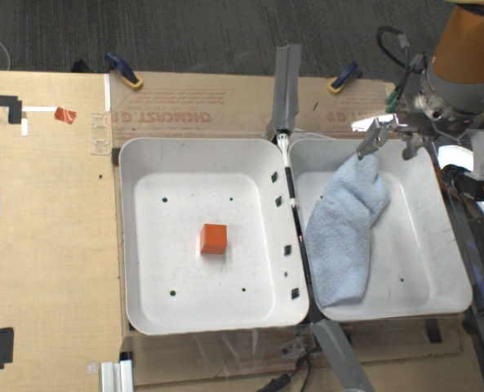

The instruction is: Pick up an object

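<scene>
The gripper [391, 140] is seen at the upper right of the frame, jaws spread — left finger touching the upper tip of the grey-blue cloth [346, 233], nothing pinched. The cloth's long axis runs down-left through the right bin [437, 243]. An orange block [214, 239] is noted in the left bin [144, 219], well apart.

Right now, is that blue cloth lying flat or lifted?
Partly lifted: the cloth's top corner rises to the tool; the rest lies in the right bin.
</scene>
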Robot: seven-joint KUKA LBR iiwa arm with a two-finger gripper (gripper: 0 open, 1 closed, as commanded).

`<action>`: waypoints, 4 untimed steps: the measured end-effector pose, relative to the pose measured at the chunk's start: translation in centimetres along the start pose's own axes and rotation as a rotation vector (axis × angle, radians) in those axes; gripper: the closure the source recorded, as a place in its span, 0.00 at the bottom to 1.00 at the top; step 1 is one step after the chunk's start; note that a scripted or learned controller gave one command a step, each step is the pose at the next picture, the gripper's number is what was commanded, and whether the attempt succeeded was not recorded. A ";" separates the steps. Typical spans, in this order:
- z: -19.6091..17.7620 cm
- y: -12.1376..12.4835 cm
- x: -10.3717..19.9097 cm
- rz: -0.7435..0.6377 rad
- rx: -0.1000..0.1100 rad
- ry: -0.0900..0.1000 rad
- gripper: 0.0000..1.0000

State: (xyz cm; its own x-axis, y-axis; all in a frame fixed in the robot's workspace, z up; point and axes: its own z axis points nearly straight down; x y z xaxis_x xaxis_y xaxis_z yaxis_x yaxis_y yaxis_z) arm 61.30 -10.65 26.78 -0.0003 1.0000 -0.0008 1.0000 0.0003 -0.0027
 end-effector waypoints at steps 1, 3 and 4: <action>11.7 -3.9 -1.4 0.113 0.001 0.001 0.00; 16.5 -4.2 -2.5 0.130 -0.006 0.002 1.00; 6.3 -1.1 -3.4 0.052 -0.002 -0.001 1.00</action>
State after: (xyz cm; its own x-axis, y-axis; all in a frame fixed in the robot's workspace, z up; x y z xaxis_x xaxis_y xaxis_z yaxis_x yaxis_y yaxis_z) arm 60.15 -14.08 20.49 0.0517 0.9987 -0.0016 0.9987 -0.0517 -0.0008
